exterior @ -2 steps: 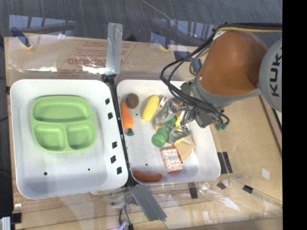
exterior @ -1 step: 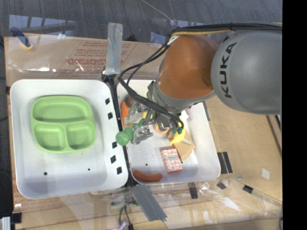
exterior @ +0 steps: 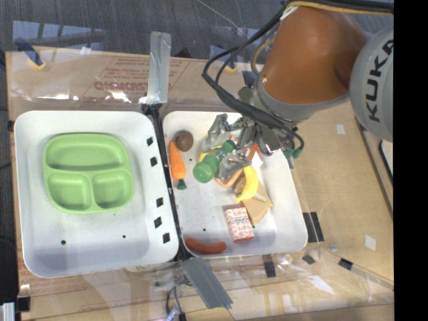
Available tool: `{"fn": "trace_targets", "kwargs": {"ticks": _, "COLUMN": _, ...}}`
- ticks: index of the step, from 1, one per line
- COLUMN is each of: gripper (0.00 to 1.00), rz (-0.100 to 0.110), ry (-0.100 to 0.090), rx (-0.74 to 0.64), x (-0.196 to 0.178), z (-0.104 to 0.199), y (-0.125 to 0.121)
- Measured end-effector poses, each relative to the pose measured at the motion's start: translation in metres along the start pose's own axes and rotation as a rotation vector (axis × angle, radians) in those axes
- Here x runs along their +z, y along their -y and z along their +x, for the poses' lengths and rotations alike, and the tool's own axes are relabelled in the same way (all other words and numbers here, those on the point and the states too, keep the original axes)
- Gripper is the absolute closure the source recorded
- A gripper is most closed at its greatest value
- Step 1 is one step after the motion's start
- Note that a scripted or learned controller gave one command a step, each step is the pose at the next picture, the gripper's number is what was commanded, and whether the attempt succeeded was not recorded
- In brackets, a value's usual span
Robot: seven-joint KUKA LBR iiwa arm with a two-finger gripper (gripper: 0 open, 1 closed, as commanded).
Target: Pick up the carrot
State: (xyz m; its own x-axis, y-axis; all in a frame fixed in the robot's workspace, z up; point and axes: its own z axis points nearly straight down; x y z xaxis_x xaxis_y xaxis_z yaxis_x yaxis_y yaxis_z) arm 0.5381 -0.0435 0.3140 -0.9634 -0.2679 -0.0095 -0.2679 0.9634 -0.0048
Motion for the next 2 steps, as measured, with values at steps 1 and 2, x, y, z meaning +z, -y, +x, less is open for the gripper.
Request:
{"fn": "trace_targets", "kwargs": {"ticks": 1, "gripper": 1.00, "rz": -0.002, "ry": 0.000, "rx": 0.102, "x": -0.054, "z": -0.014, "y": -0.036}}
{"fn": "trace_targets", "kwargs": {"ticks": 2, "gripper": 1.00, "rz": -0.002, "ry": -0.005, "rx": 0.023, "x": -0.079, "z": -0.062, "y": 0.010}}
